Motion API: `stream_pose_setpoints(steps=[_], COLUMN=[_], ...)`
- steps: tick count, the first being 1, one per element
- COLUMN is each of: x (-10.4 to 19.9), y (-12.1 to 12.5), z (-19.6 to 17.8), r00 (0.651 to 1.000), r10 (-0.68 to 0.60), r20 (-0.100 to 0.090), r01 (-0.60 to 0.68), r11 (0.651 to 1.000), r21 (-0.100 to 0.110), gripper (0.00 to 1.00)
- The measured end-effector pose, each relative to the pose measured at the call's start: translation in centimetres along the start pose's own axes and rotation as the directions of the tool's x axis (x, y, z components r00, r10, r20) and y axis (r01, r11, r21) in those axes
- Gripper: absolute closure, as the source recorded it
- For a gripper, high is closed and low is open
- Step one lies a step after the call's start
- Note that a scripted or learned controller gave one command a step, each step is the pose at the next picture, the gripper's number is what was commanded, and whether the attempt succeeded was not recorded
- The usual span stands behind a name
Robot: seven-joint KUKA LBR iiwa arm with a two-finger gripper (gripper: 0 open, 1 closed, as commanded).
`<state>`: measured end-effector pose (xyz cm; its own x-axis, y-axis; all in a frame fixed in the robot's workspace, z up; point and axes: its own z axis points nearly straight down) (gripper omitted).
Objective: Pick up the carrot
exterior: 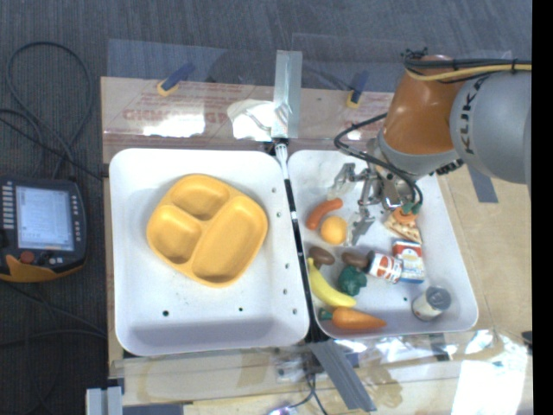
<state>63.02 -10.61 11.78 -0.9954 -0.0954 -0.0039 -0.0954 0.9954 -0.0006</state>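
Reaching in from the right, the grey arm holds its hand over the far part of the right-hand bin, fingers spread with nothing between them. Largest of the lot, the yellow divided plate fills the left bin, well apart from the job. Smaller, the carrot lies at the right bin's near edge, just beside the banana, its long axis running left to right, so the hand likely needs to travel nearward and slightly left, over the toys between.
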Motion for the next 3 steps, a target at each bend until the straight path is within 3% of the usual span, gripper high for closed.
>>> stream_pose_setpoints(steps=[1,2,3], x=[2.9,-1.8,3.1], y=[0.8,-3.0,-7.4], z=[2.6,2.0,2.6], r00=[0.952,0.987,0.854], r10=[0.307,-0.159,-0.521], r20=[0.015,0.001,0.011], r01=[-0.307,0.159,0.521], r11=[0.952,0.987,0.854], r21=[-0.003,0.001,0.002], gripper=[0.0,0.0,0.0])
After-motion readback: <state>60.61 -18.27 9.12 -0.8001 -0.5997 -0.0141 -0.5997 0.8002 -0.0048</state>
